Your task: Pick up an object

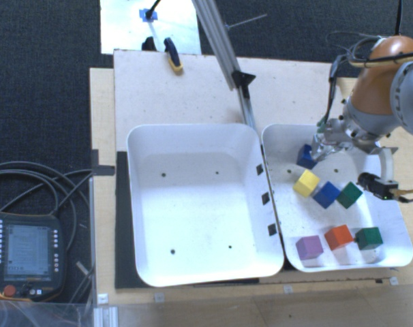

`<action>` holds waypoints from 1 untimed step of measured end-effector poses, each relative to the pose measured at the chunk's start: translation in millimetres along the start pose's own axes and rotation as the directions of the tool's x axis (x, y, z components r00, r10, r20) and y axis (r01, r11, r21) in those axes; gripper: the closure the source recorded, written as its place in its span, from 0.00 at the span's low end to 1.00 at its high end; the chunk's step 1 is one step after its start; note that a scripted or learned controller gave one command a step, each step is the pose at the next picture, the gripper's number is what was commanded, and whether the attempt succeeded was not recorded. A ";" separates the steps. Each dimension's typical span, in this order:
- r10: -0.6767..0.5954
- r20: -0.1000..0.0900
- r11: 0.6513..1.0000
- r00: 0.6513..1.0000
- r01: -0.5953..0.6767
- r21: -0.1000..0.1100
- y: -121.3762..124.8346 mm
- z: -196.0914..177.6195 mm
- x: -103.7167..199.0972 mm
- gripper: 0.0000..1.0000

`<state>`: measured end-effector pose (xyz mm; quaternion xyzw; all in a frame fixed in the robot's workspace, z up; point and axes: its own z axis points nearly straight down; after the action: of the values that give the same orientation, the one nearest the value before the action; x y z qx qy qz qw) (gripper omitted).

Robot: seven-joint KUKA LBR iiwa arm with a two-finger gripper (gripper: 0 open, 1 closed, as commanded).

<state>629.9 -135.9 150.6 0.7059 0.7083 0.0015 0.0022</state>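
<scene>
The purple cube (309, 246) sits at the near edge of the right bin (397, 251), well below the hand (316, 149) in the camera view. Beside it along the same near row stand the orange cube (339, 236) and a dark green cube (369, 237), apart from one another and all well away from the hand.

Closer to the hand, in the middle of the bin, three cubes form a loose row: the yellow cube (306, 182) just below the hand, a blue cube (326, 194) touching or almost touching it on the arm's side, and a second green cube (349, 195) just beyond that.

The hand is lowered at the far left part of the right bin, right over a dark blue cube (306, 157) that lies at its tips. Whether the hand is released or clenched cannot be told, nor whether that cube is between its tips or merely beside them. The cube appears to rest on the bin floor.

The arm (387, 87), with its orange band, rises from the hand toward the right. Left of the hand lies the left bin (193, 138). Both bins rest on the counter (193, 87). Far to the left of the hand, off the counter, a teach pendant (26, 254) lies with its black cables.
</scene>
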 end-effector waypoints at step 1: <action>0.001 0.001 1.000 1.000 -0.001 -0.003 -1.0 -61.1 -8.5 1.00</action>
<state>628.6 -144.3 211.7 0.7064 0.7077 0.0021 0.0038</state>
